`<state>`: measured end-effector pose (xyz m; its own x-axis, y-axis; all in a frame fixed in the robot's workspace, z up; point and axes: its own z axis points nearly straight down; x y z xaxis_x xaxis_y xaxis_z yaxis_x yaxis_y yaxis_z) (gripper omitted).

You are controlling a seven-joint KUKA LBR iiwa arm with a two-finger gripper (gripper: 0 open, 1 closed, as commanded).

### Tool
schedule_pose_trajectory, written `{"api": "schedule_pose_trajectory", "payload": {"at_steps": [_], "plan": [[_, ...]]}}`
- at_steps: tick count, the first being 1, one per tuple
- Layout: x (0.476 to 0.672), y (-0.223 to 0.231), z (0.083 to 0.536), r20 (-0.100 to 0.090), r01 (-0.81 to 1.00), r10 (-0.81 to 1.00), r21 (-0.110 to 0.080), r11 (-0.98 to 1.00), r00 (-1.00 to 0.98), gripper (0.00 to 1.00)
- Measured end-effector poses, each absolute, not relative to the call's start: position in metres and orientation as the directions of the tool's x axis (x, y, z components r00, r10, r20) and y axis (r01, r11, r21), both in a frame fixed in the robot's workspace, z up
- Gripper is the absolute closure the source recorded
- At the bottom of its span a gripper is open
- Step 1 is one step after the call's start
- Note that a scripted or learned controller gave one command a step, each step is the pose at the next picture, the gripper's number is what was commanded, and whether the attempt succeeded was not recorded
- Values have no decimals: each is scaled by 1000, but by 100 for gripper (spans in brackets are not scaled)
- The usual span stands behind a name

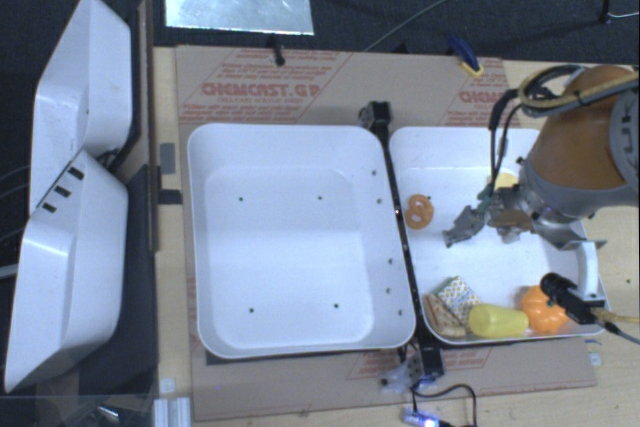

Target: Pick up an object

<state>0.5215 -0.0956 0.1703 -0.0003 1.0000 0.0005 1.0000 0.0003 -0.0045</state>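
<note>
Tool [463, 233] hangs low in the right bin [446, 151]; its grip can't be made out. A pretzel [418, 211] lies just left of it. Both bins rest on a cardboard-covered tabletop [330, 83] above dark carpet.

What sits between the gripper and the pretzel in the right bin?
Nothing: in the camera view, bare white bin floor separates the gripper from the pretzel, which lies a little up and left of it, apart from it.

Grey arm [575, 190], broad orange band, black and yellow cables looped above, dark metal fingers [465, 225]
</note>
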Motion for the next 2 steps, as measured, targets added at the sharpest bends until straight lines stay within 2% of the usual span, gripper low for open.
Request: {"api": "schedule_pose_trajectory", "payload": {"at_steps": [2], "plan": [[517, -100, 82, 0, 1000, 1000, -2, 0, 0, 0]]}}
